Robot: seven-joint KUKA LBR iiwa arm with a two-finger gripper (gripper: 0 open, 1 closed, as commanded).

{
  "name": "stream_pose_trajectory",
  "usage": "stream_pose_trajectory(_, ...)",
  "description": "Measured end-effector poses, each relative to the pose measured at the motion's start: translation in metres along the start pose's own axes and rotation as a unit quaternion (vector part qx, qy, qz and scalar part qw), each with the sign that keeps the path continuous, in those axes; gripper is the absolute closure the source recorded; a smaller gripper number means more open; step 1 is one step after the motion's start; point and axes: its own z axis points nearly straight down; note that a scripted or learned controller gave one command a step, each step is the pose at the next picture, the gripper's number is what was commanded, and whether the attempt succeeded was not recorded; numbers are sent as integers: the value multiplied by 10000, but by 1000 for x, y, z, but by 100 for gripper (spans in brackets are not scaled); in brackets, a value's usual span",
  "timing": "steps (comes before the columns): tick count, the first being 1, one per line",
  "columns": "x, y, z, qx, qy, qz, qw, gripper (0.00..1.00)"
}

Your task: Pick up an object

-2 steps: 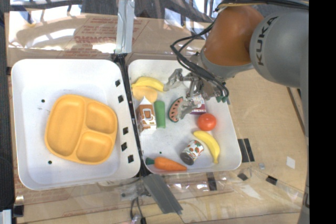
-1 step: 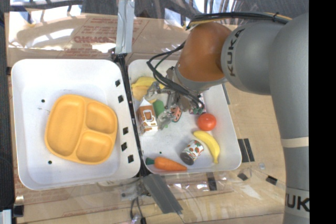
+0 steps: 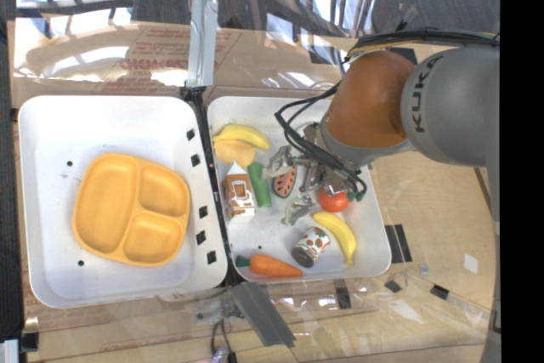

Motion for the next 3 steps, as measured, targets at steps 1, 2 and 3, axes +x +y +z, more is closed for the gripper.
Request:
stream_pose_trajectory(1,-16,18,16,-9,-1,-74,10000,0)
stream_pose_trajectory(2,-28,38,13,23,-33,-107,9999,0)
stream_pose_trajectory(3,-27,38,1,5,-19,-239,9997,0)
